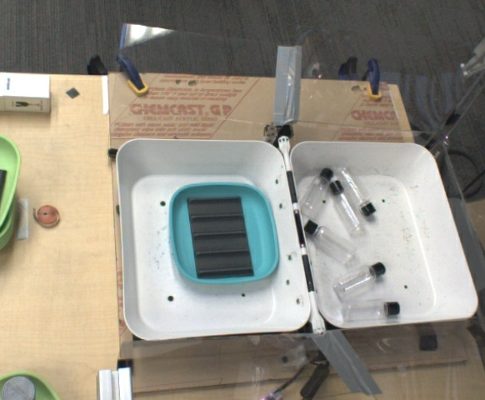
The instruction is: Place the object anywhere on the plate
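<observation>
Lowest in the right bin, at about 5 o'clock on its floor, lies a clear vial with a black cap. A second capped vial lies just above it. The other vials are scattered from the middle toward 10 o'clock, some touching. None is on the teal plate, which sits mid-floor in the left bin at 9 o'clock from the vials and carries a black ridged insert. Whether the gripper is open or closed cannot be told. Printed cardboard lies at 12 o'clock beyond both bins. A green tray sits far out at 9 o'clock.
</observation>
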